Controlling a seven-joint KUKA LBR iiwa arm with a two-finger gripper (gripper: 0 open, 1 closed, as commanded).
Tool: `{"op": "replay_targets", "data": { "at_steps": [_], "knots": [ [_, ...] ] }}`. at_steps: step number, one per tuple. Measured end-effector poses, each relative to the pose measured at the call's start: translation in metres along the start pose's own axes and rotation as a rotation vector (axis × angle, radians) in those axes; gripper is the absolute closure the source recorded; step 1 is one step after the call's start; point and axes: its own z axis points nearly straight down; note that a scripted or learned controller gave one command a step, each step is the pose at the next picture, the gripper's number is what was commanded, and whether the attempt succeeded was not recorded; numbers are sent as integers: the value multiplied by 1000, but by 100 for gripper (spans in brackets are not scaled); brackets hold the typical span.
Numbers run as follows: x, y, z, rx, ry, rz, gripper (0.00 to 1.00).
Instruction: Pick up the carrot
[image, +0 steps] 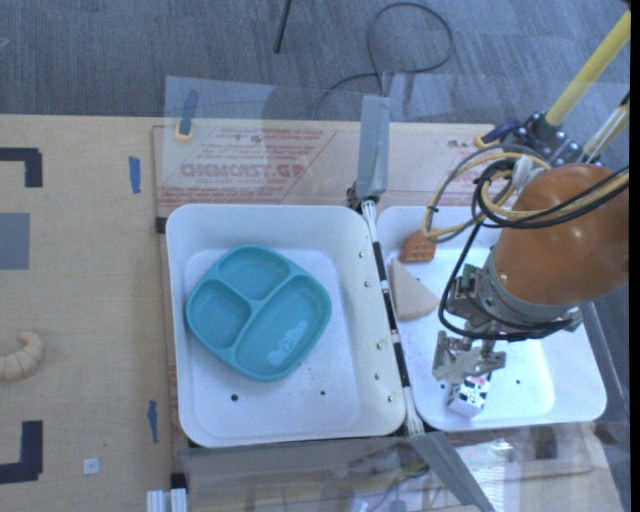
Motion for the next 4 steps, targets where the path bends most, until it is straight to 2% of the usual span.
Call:
{"op": "replay_targets", "data": {
  "at_steps": [1,2,3,4],
  "knots": [
    [-7,0,8,0,-2,-621,100],
    [9,-4,-7,0,-2,-839,100],
    [46,-18,5,-2,-2,-1029,100],
    [56,-35,-17,-1,-2,-1084,100]
  ]
}}
